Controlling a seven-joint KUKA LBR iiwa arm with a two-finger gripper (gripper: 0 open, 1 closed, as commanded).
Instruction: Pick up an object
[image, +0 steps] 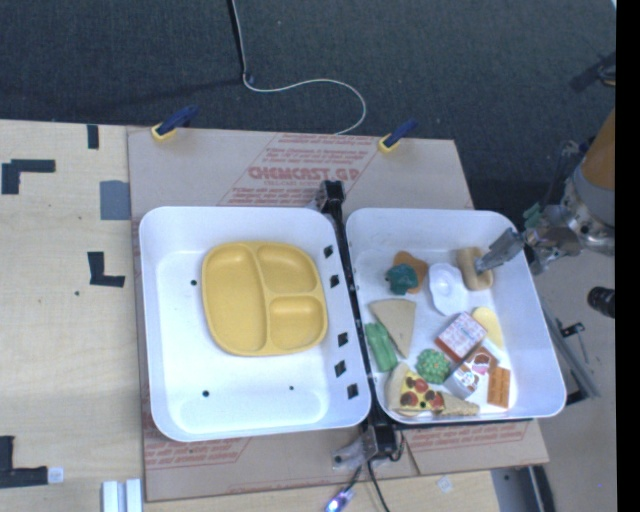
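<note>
The right bin (520, 300) holds several toy foods. Among them are a tan bread roll (468, 268), a white piece (446, 290), a teal piece (402, 279), a beige wedge (398, 322), a green pod (381, 346), broccoli (433, 363), a pizza slice (418, 393) and a red-and-white carton (461, 336). My gripper (498, 251) reaches in over the bin's upper right corner. Its tip is right beside the bread roll, at the roll's right edge. I see nothing lifted off the bin floor.
The left bin (170, 330) holds a yellow divided plate (264, 297). A black divider strip (343, 300) runs between the bins. A yellow piece (487, 325), a small tin (466, 380) and an orange block (498, 386) crowd the right bin's lower right. The grey arm (580, 215) enters from the right.
</note>
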